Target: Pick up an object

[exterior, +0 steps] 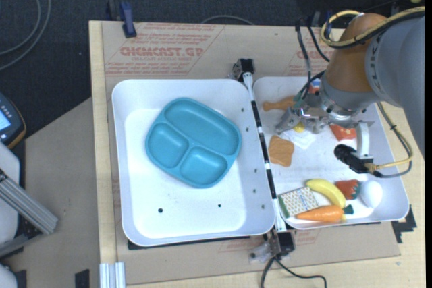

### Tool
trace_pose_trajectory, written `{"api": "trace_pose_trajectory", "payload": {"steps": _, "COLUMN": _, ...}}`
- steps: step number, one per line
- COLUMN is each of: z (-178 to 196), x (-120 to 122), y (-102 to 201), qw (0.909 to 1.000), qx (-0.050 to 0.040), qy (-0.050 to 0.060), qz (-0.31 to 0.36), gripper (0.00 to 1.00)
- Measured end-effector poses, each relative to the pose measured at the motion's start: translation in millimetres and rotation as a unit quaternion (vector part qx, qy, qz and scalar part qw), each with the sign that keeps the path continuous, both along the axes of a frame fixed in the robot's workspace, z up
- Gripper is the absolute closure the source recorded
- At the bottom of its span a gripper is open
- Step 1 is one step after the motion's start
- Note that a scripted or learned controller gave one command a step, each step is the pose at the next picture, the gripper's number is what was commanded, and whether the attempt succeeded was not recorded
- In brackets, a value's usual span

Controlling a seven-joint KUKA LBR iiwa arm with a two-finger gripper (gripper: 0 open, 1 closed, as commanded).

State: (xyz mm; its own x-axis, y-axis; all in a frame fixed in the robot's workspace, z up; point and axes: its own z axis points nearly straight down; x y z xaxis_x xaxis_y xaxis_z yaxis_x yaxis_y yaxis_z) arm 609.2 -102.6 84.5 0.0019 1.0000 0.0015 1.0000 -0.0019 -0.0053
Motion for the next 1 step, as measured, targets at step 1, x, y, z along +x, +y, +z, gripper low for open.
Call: {"api": "trace_pose_trajectory", "payload": {"steps": 1, "z": 0.5, "x": 44.0, "y": -18.7, "qw": 1.0, "qx": -0.002, "qy": -0.005, "qz": 0.002, "gripper": 0.0}}
